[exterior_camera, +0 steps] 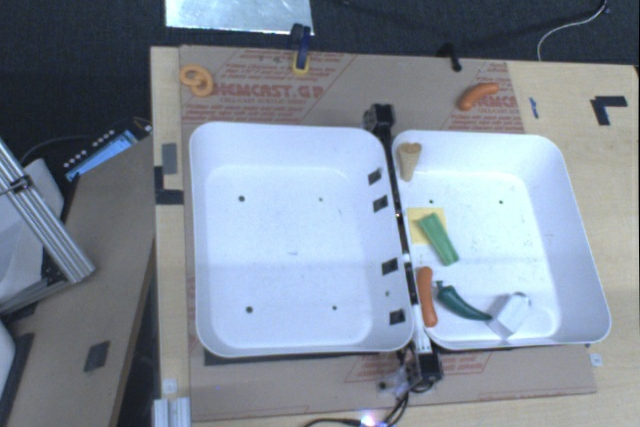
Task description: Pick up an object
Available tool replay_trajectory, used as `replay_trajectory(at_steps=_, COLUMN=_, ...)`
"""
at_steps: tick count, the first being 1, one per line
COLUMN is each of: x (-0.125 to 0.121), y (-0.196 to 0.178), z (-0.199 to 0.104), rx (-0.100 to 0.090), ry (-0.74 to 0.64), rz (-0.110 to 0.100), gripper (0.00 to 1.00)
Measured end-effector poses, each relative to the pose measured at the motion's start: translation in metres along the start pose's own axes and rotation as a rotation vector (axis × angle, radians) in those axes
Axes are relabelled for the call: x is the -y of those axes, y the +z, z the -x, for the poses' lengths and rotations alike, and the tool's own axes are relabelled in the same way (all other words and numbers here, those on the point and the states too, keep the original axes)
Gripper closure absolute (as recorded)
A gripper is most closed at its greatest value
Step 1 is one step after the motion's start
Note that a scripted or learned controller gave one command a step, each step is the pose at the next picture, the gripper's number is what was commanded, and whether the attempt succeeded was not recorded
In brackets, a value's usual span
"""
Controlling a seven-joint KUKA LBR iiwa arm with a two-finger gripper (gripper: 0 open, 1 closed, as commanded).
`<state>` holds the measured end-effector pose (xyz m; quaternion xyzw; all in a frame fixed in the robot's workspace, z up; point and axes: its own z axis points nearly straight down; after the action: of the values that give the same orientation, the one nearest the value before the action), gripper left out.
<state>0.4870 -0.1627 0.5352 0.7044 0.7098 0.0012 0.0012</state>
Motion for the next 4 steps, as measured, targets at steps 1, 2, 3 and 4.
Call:
replay_trajectory(at_steps=1, x=0.0, y=0.0, z=-0.006, rx=0.001, ry=0.004, rz=0.0, gripper=1.0)
replay_trajectory(at_steps=2, x=0.0, y=0.0, z=-0.02, rx=0.0, ry=0.003, rz=-0.001, gripper=1.0)
replay_trajectory(at_steps=3, x=0.002, y=0.0, z=0.047, rx=0.004, ry=0.011, rz=0.0, gripper=1.0)
replay_trajectory(at_steps=4, x=0.0, y=0.0, z=-0.002, rx=0.0, ry=0.0, rz=0.0, gripper=1.0)
